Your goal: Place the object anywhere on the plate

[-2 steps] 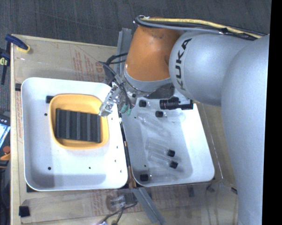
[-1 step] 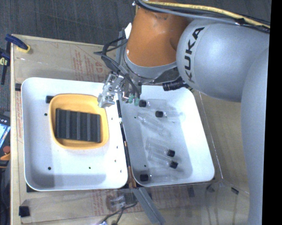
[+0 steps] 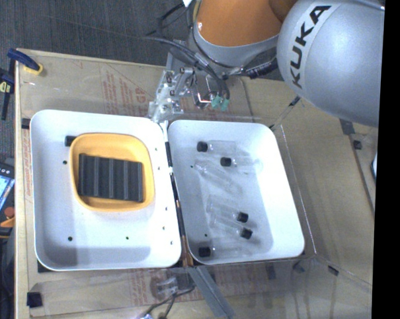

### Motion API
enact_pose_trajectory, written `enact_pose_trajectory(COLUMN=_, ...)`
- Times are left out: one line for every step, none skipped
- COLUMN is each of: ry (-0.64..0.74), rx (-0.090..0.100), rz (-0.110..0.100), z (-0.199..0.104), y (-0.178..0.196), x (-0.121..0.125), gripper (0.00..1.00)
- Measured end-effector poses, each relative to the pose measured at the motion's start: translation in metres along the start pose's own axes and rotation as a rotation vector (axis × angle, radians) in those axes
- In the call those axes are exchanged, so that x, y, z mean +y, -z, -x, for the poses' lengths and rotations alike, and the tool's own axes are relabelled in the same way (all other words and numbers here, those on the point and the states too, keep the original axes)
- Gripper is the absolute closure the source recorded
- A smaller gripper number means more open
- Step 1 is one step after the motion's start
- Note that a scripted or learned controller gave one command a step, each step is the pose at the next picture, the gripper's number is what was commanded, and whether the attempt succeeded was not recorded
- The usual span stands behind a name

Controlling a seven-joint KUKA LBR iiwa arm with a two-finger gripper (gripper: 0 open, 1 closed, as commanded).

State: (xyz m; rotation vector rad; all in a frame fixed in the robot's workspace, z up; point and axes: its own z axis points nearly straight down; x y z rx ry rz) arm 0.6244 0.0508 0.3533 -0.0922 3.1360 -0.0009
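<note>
The grey KUKA arm (image 3: 334,52) with its orange band (image 3: 236,15) fills the upper right of the camera view, its thick body leaning in over the far edge of the counter (image 3: 300,285). Below the orange section the wrist narrows into a tangle of black cables and metal fittings, and the gripper (image 3: 168,102) hangs just past the far edge of the two bins, above the seam where their far corners meet. How far it is open cannot be told from here, and nothing can be made out in its grasp.

The left white shallow bin (image 3: 51,235) carries a yellow rounded-square plate (image 3: 112,171) holding a dark ribbed rectangular insert (image 3: 112,178); the plate sits toward the bin's far half, well clear of the near wall.

The right white shallow bin (image 3: 285,186) holds several clear plastic vials with black caps (image 3: 225,219), lying scattered on its floor. One cap lies near the far left corner, another just beside it toward the middle, two lie close together toward the near right, and one rests at the near left corner. The clear bodies are faint against the white, so their exact number is hard to tell. None of them touches the plate.
</note>
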Motion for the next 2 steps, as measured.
enact_pose_trajectory(ry=0.224, rx=0.006, rz=0.001, z=-0.0046, y=-0.1480, x=-0.0066, gripper=1.00)
enact_pose_trajectory(ry=0.223, rx=0.005, rz=0.001, z=-0.0044, y=-0.1475, x=-0.0068, gripper=0.00)
